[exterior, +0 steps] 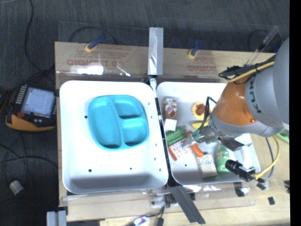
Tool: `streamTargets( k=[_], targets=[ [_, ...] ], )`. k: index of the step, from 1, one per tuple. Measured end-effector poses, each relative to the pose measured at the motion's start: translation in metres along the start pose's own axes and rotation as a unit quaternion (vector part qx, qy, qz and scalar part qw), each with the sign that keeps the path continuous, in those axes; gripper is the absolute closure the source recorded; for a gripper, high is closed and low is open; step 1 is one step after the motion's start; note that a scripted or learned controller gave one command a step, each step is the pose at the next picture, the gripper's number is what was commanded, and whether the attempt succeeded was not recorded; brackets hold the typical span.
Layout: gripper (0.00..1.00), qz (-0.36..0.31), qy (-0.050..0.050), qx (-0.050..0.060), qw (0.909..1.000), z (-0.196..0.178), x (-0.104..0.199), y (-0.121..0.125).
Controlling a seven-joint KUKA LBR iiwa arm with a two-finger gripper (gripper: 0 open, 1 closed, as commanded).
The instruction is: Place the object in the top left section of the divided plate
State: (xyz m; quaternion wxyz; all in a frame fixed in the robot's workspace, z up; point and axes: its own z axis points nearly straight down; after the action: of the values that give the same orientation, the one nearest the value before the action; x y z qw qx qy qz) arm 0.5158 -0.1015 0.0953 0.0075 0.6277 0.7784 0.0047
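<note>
My arm [275, 86]: grey rounded casing, dark lettering on side, orange band [237, 108] above wrist. Black and yellow cables trail along far side. Wrist hardware dark, possibly metal.

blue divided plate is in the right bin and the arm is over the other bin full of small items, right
Not quite: the camera view shows the blue divided plate in the left bin. The arm is over the right bin, which holds the small items.

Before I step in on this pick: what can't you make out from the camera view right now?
- Pincer: the arm's orange band and wrist cover it, so open or shut is unreadable.
- Items in the right bin: partly under the arm; packet labels too small to read.
- Blue divided plate in the left bin: fully visible, nothing in it.
</note>
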Motion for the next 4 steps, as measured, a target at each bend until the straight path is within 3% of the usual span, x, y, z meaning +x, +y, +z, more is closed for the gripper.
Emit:
streamTargets(
  k=[1, 2, 3, 4],
  targets=[
    [1.0, -0.054, -0.002, -0.004, 0.9985, 0.0, -0.062, -0.003],
    [1.0, -0.139, -0.006, -0.001, 0.9902, 0.0, -0.031, 0.037],
    [1.0, -0.218, -0.004, 0.001, 0.976, 0.0, -0.035, 0.075],
    [1.0, -0.312, 0.004, 0.008, 0.95, -0.087, 0.04, 0.143]
  ],
)
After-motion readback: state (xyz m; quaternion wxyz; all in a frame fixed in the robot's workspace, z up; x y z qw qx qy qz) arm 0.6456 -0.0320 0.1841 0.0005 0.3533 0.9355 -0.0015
